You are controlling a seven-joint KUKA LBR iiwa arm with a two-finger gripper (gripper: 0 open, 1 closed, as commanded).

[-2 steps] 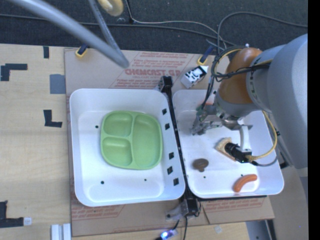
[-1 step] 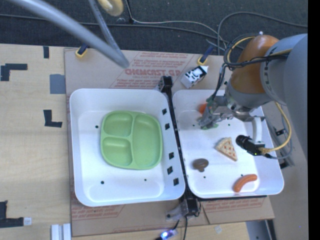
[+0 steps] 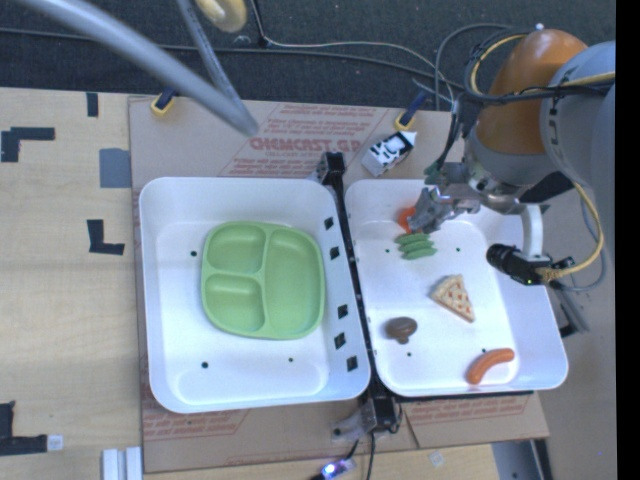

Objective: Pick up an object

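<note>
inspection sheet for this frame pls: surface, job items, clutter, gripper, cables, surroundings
Surface: two white bins side by side, left bin and right bin, on a cardboard sheet over a wooden bench.
Job's things: right bin holds a green pea pod, an orange piece by the gripper, a pizza slice toy, a brown lump and a sausage.
Clutter: green divided plate in the left bin; small black-and-white item on the cardboard.
Gripper: gripper low at the right bin's far end, just above the pea pod.
Cables: black cables behind the bins; yellow and black ones looped round the arm.
Surroundings: black tape marks on the bench.
</note>
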